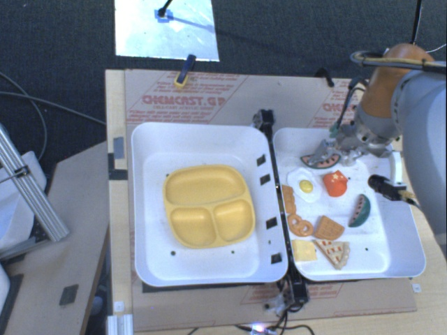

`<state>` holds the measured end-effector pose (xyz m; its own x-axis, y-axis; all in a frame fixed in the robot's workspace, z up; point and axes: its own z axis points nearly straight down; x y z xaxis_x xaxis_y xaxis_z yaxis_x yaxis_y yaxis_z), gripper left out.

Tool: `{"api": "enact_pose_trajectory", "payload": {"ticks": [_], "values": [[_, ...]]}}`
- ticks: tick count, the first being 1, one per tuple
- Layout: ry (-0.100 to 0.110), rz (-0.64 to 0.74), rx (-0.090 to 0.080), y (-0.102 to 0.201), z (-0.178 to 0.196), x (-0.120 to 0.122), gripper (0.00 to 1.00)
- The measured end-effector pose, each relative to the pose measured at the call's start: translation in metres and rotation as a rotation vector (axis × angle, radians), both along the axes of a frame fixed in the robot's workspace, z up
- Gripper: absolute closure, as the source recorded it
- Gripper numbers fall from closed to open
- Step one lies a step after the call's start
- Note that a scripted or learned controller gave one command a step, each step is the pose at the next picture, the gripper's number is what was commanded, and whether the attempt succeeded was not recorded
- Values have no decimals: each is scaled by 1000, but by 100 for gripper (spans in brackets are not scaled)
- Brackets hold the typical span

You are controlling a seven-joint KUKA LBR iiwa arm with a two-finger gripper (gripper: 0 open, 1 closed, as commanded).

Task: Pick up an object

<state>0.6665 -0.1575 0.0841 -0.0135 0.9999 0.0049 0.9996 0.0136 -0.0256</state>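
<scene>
The right bin (401, 257) holds several toy foods. A watermelon slice with a dark rind (320, 162) lies at its back left. In front of that are a fried egg (305, 185) and a red pepper (335, 183). My gripper (338, 149) hangs low over the back of this bin, its tip right at the watermelon slice's right end. Whether it touches the slice is unclear. The grey arm with its orange band (391, 82) comes in from the right.
A green-rind watermelon wedge (359, 210), pretzel (302, 224), toast (328, 227), cheese square (303, 250) and pizza slice (334, 254) lie nearer the front. A black part (383, 185) sticks in from the right. A yellow divided plate (208, 204) sits in the left bin (150, 145).
</scene>
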Motion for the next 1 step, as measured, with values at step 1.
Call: {"api": "enact_pose_trajectory", "payload": {"ticks": [1], "values": [[-22,-19,-7,-54,0,-78,0]]}}
